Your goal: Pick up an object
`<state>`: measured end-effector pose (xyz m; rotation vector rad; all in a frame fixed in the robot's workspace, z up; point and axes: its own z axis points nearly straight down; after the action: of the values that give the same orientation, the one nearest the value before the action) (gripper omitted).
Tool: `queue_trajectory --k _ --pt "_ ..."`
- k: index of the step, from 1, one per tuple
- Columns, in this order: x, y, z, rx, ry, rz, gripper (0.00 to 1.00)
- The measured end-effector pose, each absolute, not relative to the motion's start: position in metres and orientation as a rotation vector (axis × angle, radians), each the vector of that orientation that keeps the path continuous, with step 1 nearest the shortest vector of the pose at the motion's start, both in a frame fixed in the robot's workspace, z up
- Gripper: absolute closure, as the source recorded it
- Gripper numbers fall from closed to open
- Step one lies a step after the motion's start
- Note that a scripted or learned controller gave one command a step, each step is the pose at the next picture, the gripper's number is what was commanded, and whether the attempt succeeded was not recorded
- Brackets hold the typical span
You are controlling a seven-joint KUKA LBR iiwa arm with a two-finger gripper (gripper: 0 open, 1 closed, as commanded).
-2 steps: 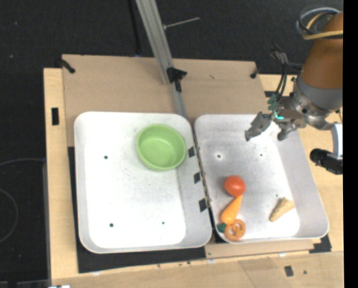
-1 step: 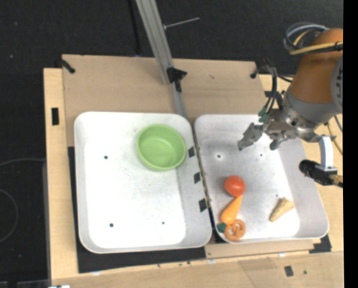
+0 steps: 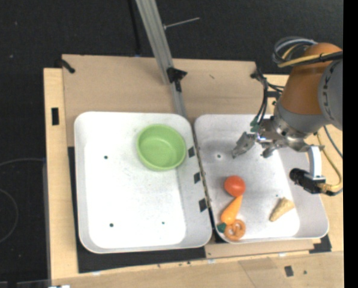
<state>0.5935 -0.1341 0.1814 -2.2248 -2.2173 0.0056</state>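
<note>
- Grey arm with an orange band reaches in from the right; its gripper hangs over the upper part of the right bin, the two fingers spread apart with nothing between them
- Step in hand, as judged: the approach, before any grasp; no object is lifted or touched
- Candidate objects lie in the lower half of the same bin: a red tomato-like ball, an orange carrot-shaped piece just below it and touching or nearly so, a small round orange piece at the bin's front edge, and a tan wedge apart to the right
- Relative to the tool: the red ball is nearest, lying below and slightly left of the fingertips in the view, near but clearly apart
- A green bowl sits in the left bin, well apart from the gripper
- Next move, as judged: shift toward the viewer over one object, descend with fingers straddling it, then close; the clustered pieces may crowd the fingers
</note>
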Motion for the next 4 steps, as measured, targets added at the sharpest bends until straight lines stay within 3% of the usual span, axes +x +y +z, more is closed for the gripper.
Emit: queue_trajectory --k 1,2,4 --pt "0.601 -0.142 0.126 -2.224 -2.218 0.006 0.0" --pt "0.602 -0.142 0.14 -2.232 -2.216 -0.003 1.0" --pt "0.606 -0.145 0.247 -2.225 -2.227 -0.006 1.0"
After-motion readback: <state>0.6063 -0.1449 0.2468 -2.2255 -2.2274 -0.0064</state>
